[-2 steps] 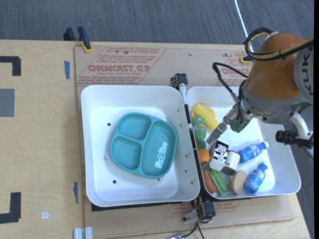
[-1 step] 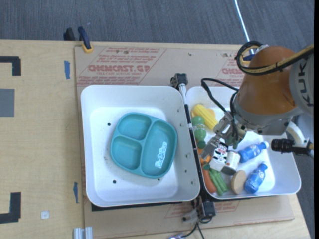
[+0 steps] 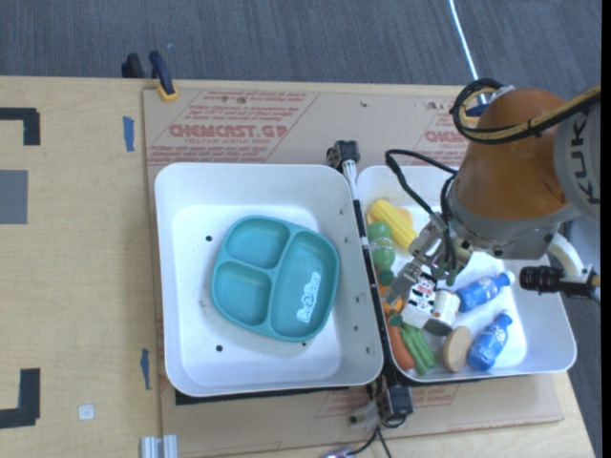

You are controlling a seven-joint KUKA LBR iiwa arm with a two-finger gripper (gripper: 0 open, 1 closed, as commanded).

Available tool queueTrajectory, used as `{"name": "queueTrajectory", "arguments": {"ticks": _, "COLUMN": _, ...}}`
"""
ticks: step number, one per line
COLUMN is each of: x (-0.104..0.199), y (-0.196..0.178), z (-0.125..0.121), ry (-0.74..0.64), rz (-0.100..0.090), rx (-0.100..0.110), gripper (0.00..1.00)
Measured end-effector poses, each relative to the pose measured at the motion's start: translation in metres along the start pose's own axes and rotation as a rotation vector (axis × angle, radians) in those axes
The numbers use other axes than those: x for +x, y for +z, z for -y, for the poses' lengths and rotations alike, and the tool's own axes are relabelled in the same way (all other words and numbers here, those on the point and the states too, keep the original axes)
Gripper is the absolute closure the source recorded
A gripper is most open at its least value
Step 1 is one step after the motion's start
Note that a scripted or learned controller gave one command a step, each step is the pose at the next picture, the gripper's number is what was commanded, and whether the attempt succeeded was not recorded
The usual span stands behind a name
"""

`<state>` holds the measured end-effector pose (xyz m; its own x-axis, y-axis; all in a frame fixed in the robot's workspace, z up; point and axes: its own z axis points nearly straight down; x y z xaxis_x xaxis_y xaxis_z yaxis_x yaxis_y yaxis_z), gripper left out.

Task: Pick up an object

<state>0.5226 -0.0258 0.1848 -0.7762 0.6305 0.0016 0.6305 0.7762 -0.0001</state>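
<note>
Closest to you, at the near edge of the right bin (image 3: 558,356), lie a tan oval piece (image 3: 457,347) and a blue bottle (image 3: 490,343), with a carrot (image 3: 402,348) and a green pod (image 3: 420,348) just to their left along the bin's wall. Look a little farther in and you find the claw (image 3: 427,277) lowered into this clutter; you cannot tell from this angle whether it is parted or closed, nor whether anything sits between its tips. Right beside its tip, on the near side, is a small white item with dark markings (image 3: 421,301), touching or nearly touching a white cylinder (image 3: 445,305). A second blue bottle (image 3: 483,291) lies to the claw's right, close by. Beyond the claw, toward the bin's far left corner, you see a yellow corn cob (image 3: 393,219) and a green ball (image 3: 382,253) below it. The arm's orange band (image 3: 511,160) looms over the bin's far half. To the left, the other bin (image 3: 181,198) holds a teal divided plate (image 3: 275,277), well apart from the claw. Both bins rest on a cardboard sheet (image 3: 239,122) on the tabletop (image 3: 67,256).
</note>
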Motion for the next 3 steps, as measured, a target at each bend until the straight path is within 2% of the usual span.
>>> {"name": "queueTrajectory", "arguments": {"ticks": 2, "x": 0.0, "y": 0.0, "z": 0.0, "ry": 0.0, "rz": 0.0, "rx": 0.0, "gripper": 0.0}}
{"name": "queueTrajectory", "arguments": {"ticks": 3, "x": 0.0029, "y": -0.0003, "z": 0.0018, "ry": -0.558, "rz": 0.001, "rx": 0.0, "gripper": 0.0}}
